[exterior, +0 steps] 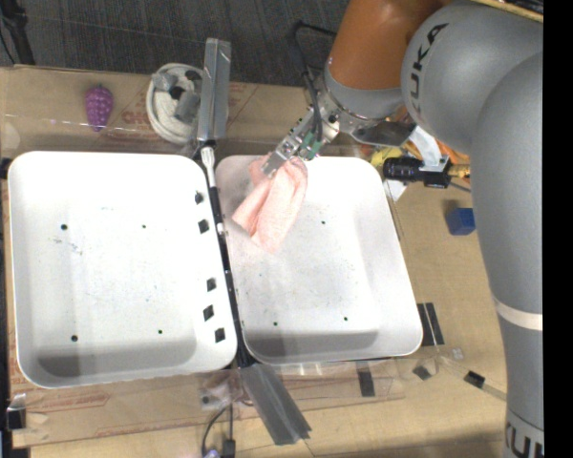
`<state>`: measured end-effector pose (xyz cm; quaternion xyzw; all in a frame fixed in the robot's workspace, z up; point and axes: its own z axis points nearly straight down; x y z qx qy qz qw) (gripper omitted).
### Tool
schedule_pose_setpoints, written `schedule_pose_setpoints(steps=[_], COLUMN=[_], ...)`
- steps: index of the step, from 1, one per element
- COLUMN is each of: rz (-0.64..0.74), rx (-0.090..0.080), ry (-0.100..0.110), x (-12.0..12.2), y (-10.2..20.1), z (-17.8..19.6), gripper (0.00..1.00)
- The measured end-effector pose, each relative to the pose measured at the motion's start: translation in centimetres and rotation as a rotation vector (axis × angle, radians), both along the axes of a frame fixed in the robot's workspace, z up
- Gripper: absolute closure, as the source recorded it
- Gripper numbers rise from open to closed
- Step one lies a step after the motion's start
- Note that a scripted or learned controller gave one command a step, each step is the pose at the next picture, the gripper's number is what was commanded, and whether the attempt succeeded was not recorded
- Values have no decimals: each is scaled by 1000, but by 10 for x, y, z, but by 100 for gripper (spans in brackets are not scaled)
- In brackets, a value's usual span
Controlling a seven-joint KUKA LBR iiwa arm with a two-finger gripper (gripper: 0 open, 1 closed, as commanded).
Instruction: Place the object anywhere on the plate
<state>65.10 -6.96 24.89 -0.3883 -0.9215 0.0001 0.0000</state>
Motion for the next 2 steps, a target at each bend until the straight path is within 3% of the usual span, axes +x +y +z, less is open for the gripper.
schedule_pose_setpoints(steps=[1, 2], rz=[6, 410], rx=[0, 0], ry=[2, 3], x=[0, -29], y=[2, 45], z=[-17, -7], gripper=[100, 100])
